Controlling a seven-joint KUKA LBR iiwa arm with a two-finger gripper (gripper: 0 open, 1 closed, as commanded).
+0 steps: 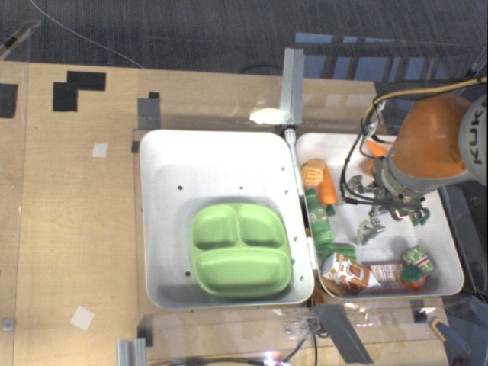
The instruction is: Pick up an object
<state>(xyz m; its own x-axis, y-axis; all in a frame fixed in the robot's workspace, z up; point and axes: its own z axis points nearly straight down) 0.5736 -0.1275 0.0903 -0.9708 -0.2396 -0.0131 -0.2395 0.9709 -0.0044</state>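
The right bin [450, 239] holds several small items. An orange carrot [328, 190] and a yellow corn piece [312, 173] lie at its upper left. A green bottle [319, 221] lies along its left wall. A brown packet [345, 272], a flat wrapper [386, 274] and a green-and-red toy [416, 264] sit along its front. My gripper [371, 229] hangs below the orange wrist band [427, 139], over bare bin floor in the middle of the right bin. It is right of the bottle and above the brown packet. Nothing shows in its grasp.
The left bin [164, 174] holds a green divided plate [242, 248]. An orange item [374, 148] is partly hidden behind the arm at the right bin's back. A metal post [292, 86] stands behind the wall between the bins. Cables loop beside the wrist.
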